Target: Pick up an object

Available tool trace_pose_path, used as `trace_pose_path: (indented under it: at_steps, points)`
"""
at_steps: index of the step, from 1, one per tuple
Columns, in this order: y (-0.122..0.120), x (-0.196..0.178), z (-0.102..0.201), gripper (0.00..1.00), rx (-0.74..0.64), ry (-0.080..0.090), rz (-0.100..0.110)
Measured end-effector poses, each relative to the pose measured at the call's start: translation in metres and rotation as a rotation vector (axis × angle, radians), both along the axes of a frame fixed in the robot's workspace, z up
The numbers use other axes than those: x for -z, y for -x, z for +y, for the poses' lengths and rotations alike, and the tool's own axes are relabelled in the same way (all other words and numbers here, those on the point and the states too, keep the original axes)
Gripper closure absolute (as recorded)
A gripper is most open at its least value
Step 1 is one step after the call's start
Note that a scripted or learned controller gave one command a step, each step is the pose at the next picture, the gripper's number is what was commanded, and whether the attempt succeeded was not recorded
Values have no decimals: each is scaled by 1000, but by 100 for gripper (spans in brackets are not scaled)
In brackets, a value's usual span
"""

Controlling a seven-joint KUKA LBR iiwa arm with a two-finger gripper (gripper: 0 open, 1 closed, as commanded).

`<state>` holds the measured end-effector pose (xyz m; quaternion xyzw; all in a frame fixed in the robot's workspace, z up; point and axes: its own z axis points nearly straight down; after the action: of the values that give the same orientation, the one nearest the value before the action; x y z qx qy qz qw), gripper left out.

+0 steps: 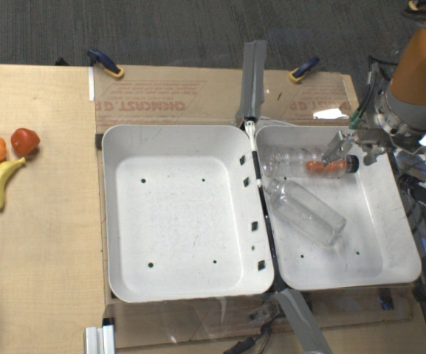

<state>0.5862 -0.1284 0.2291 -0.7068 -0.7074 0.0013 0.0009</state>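
Right bin (390,264) as landmark. Near part of it: a clear bottle (306,214) lying diagonal on the floor. Behind that, toward the bin's far wall, another clear bottle (290,164) with an orange marker (326,167) lying flat just beside it.

Step looks like approach/descent for a pick, nothing lifted yet. End effector (343,150) sits at the bin's far right corner, tip right over the marker's dark cap end. Open or closed: cannot tell, too small and cluttered.

Arm (417,72) reaches in from the right, orange band above the wrist, wrist pitched down and left into the bin.

Next move likely needs to straddle the marker across its width, then close and lift.

Left of the bin: second bin (124,220). Far left on the table (35,271): fruit (4,164).
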Motion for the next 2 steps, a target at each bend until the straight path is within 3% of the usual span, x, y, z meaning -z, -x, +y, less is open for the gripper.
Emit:
trace_pose_path:
  at_steps: [1, 2]
  points:
    - [-54, 104, -61, 0, -82, 1, -5]
    - [23, 137, -23, 0, -188, 3, -2]
